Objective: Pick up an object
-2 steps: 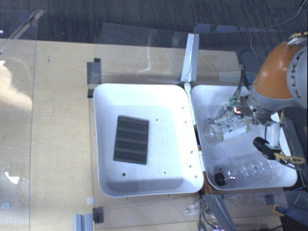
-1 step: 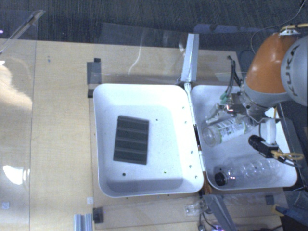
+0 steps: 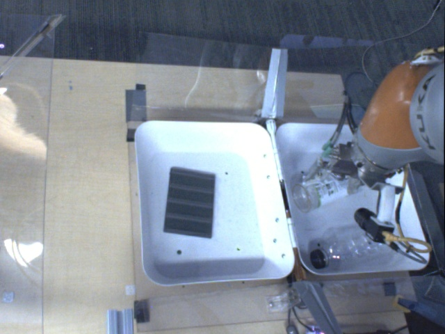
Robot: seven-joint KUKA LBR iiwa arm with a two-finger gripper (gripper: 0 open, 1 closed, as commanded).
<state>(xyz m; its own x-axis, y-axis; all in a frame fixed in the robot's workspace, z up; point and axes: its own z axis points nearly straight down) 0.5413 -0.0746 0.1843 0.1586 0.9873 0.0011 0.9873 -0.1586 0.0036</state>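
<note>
Pale wooden bench (image 3: 76, 207), two white bins: we see the tool (image 3: 332, 167) low in the right bin (image 3: 410, 221), at the approach-and-grasp step. It sits right against a clear plastic cup (image 3: 311, 190), which lies on its side just below-left of it, long axis slanting, mouth seemingly toward the bin divider. How the tool stands, and whether it grips anything, we cannot tell. Next, we judge, it needs a confirmed closure across the cup wall, then a lift.

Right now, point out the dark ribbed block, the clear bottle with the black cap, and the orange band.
dark ribbed block (image 3: 189, 202), camera view, its middle rib.
clear bottle (image 3: 344, 249), camera view, its body.
orange band (image 3: 389, 113), camera view, its upper surface.
</note>
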